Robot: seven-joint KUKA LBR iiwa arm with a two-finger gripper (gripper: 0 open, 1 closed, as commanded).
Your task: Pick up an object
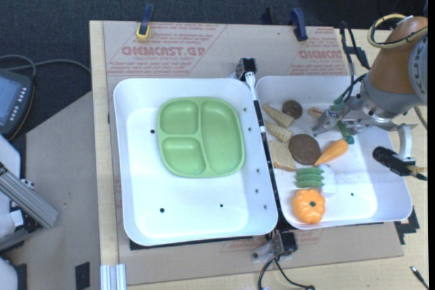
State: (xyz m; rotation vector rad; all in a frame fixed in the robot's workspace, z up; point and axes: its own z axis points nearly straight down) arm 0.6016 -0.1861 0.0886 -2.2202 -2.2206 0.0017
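Two bins side by side on bench [102, 146]. Divided plate [201, 136] in left bin [136, 214]. Right bin [380, 204] holds carrot [332, 153], cookie [304, 148], pumpkin [308, 206]; claw [334, 120] behind carrot.

The arm [401, 71] is cut off by the right edge of the frame, so only its orange band and grey wrist are visible. The gripper [338, 120] appears as a small cluster of metal parts above the right bin [387, 204], too small and cluttered to tell how its fingers stand or whether anything lies between them. A pale wedge-shaped item [283, 164] is partly hidden beneath the brown disc [304, 148], and a screen device [12, 104] is cropped by the left edge.
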